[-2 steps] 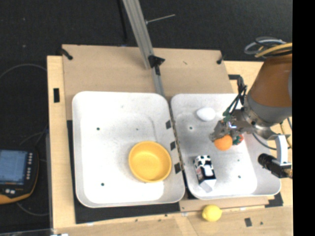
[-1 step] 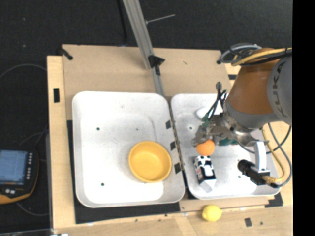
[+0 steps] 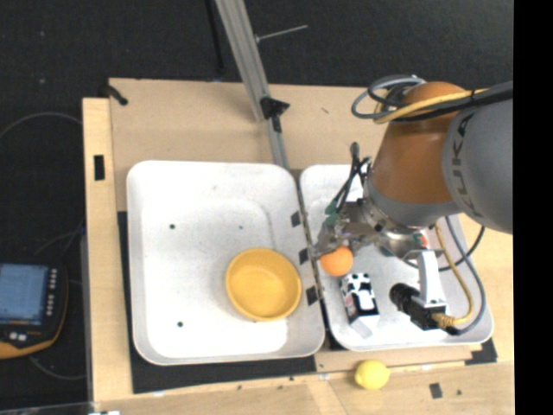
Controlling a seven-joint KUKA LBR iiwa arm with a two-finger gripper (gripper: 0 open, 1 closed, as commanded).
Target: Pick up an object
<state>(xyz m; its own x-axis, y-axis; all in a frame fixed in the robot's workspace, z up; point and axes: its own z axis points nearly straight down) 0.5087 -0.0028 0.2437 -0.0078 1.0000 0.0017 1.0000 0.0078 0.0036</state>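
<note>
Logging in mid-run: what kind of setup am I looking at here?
Probably a lab bench for robot grasping trials: two shallow white bins sit side by side on a wooden board, a KUKA arm reaches in, and a teach pendant lies on the dark floor.

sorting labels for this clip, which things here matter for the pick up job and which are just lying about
Part of the job:
gripper
orange ball just under the gripper
right bin

Just lying about:
yellow bowl in the left bin
black and white box
yellow ball on the bench
</note>
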